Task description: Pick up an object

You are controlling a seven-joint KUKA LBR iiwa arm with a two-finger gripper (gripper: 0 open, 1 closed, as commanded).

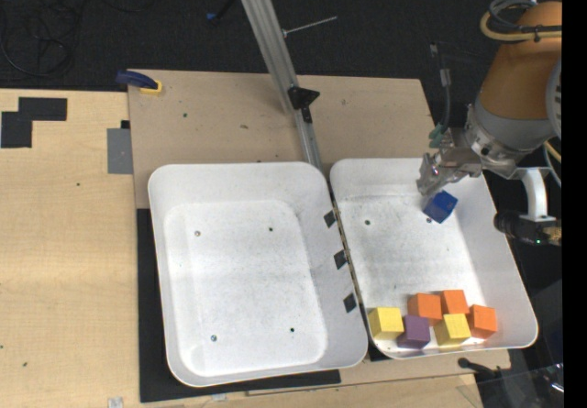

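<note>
A blue block (441,206) sits tilted just below the claw (438,179), over the upper part of the right bin (404,241). It looks to be lifted off the bin floor and touching the claw's tips, though from this angle I cannot tell whether the claw is clenched on it or released. The grey arm (514,90) with its orange band comes in from the right, wrist bent down toward the block.

Well apart from the block, at the near end of the same bin, a cluster of blocks lies close together: a yellow block (387,321), a purple block (416,332), a second yellow block (451,329), and three orange blocks (426,306) around them.

The left bin (240,273) lies just beside the right one on the wooden counter (64,241). A slanted metal rail (272,49) rises behind the bins.
</note>
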